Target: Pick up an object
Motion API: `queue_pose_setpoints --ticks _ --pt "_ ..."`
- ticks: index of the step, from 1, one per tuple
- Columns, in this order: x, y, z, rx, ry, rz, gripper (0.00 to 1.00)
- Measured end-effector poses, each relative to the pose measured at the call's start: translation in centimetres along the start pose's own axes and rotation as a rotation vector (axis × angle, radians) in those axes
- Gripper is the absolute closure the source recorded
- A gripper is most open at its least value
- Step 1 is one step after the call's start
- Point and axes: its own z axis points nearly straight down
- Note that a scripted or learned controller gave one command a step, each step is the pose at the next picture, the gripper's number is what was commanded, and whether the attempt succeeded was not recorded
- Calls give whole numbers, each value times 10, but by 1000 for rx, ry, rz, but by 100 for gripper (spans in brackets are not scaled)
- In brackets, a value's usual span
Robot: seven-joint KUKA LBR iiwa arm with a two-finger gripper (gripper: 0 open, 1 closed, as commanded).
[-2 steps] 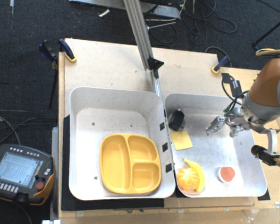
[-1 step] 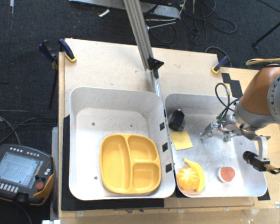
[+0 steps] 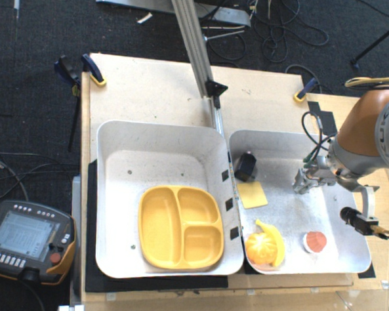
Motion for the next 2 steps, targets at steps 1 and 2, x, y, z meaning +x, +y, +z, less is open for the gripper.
queue_pose_setpoints --ticks 1,2 --pt "1 -8 -56 -4 -1 1 100" --pt "0 -9 -120 -6 -2 -1 100"
